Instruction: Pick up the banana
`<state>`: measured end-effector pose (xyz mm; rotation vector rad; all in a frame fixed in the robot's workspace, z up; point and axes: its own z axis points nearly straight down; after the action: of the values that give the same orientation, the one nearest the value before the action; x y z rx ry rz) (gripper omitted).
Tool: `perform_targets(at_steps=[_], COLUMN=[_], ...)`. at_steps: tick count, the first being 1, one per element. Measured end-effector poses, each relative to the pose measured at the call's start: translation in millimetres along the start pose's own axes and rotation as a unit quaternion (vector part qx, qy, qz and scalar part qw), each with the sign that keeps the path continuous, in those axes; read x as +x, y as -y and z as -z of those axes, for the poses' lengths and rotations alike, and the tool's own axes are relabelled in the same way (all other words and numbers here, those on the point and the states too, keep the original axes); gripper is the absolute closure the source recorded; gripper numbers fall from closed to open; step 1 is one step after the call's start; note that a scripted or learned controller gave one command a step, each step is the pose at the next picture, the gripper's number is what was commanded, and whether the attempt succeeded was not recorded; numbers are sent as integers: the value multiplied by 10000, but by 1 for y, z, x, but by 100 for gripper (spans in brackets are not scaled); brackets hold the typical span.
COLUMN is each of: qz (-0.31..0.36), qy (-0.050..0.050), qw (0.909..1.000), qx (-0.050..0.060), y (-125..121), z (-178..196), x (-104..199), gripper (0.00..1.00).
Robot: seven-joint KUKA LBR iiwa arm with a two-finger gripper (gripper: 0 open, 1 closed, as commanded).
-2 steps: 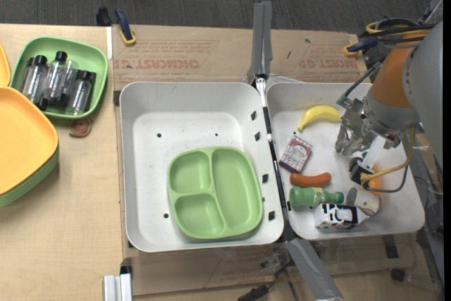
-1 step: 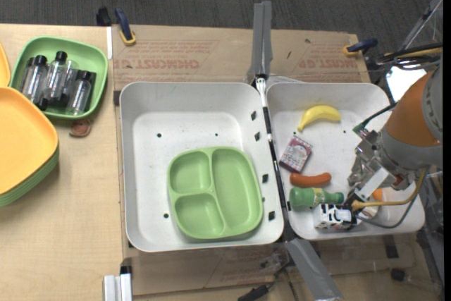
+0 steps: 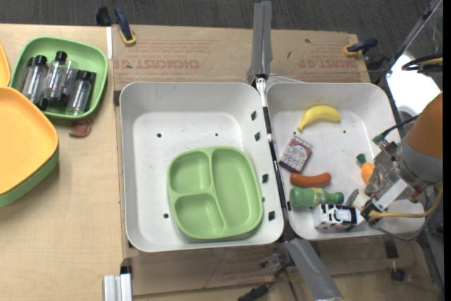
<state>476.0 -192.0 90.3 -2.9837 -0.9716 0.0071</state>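
- At nine o'clock of centre: left shallow white plastic bin [image 3: 141, 151], holding a three-section green plastic plate [image 3: 213, 192], parked clear of the work.
- At three o'clock: right white bin [image 3: 278, 151], keeping small clutter together.
- At five o'clock of that bin: grey arm's gripper [image 3: 373, 195], low at the rim, grasp state impossible to tell.
- At twelve o'clock inside: curved yellow banana [image 3: 319, 115], lying apart, open to approach.

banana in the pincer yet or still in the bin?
In the bin. The banana lies on the right bin's floor near its far wall; the pincer sits well apart.
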Motion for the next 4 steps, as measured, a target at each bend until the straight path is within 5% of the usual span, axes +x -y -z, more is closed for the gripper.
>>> perform_targets(at_steps=[1,2,3,4], qz=[-227,-1136,-1139,-1981], qy=[3,-55,-3,7], qw=[9997,9935,9935,9802], qx=[-8,99,-10,-8], y=[2,-20,58,24], z=[0,0,0,0], x=[79,21,57,94], gripper=[100,100,100,100])
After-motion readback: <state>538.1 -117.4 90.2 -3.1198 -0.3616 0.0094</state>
